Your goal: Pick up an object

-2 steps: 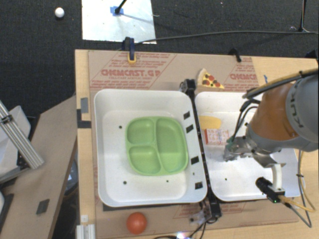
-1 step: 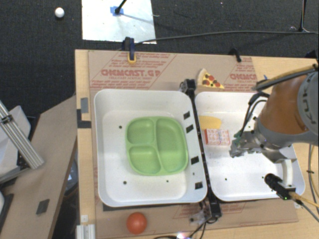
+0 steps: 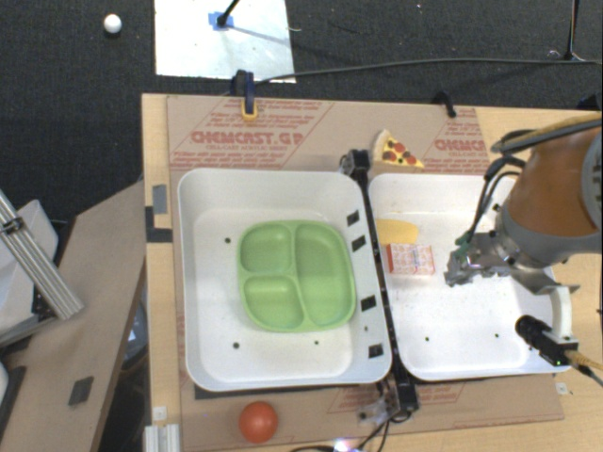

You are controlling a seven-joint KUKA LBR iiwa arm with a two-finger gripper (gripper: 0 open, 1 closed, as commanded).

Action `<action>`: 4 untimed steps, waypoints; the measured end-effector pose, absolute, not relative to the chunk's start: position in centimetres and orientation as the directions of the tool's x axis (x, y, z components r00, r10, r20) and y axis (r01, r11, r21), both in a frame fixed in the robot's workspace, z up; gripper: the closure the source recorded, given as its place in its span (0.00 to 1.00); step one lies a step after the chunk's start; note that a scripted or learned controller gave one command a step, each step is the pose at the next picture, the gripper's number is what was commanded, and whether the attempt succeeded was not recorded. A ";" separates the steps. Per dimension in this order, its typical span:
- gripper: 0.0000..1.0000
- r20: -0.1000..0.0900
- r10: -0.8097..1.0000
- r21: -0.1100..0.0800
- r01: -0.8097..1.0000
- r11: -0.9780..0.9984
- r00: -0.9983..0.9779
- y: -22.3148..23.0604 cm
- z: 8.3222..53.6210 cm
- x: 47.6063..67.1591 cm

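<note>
In the right bin (image 3: 452,356) lie a yellow block (image 3: 398,231) and, just in front of it, a small white and red box (image 3: 411,260). My gripper (image 3: 460,271) hangs over the right bin, just right of the box and apart from it. Nothing shows between its tips. The grey and orange arm reaches in from the right and hides the bin's far right part. A green divided plate (image 3: 295,275) lies in the middle of the left bin (image 3: 217,347).
A toy pizza slice (image 3: 397,151) rests on the bench behind the right bin. A red-orange ball (image 3: 257,421) sits on the bench in front of the left bin. A clamp (image 3: 245,94) stands at the back edge. The front half of the right bin is bare white floor.
</note>
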State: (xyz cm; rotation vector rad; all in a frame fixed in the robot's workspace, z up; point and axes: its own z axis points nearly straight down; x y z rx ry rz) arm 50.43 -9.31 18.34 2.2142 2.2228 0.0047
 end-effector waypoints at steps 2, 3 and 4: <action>1.00 0.002 1.000 0.003 1.000 0.011 -0.011 -3.6 23.4 51.6; 1.00 0.002 1.000 0.004 1.000 0.010 -0.010 1.8 24.2 53.6; 1.00 0.002 1.000 0.004 1.000 0.010 -0.010 7.3 24.5 55.7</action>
